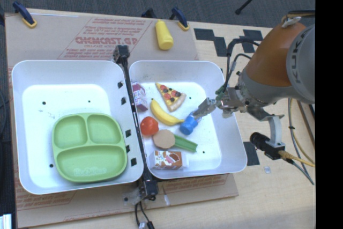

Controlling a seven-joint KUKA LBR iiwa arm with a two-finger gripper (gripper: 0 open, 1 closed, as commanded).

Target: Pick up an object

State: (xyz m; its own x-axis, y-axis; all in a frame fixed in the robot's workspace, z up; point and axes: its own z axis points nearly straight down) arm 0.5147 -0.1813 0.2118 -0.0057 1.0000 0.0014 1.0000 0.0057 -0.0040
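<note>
Small blue plastic cylinder [188, 125] lies in right white bin [228, 137], between yellow toy banana [165, 114] and green stick [185, 143]. Two-finger gripper [201, 111] sits just above-right of it, fingertips touching or nearly so; jaw spacing cannot be told. 1 green divided plate [89, 146] occupies left bin [27, 83].

**Count of things on the table**

Two white bins: the left bin [21, 131] and the right bin [228, 142].

In the left bin, one green divided plate [88, 147] with three compartments.

In the right bin, seven items:
- one pizza slice [171, 96]
- one banana [163, 113]
- one tomato [149, 125]
- one blue object [188, 125]
- one round tan piece [164, 139]
- one green piece [186, 143]
- one small printed carton [168, 160]
- one dark wrapped packet [139, 96], making eight.

Outside the bins, one yellow object [163, 35] and three blue clamps, such as the clamp [24, 14].
</note>
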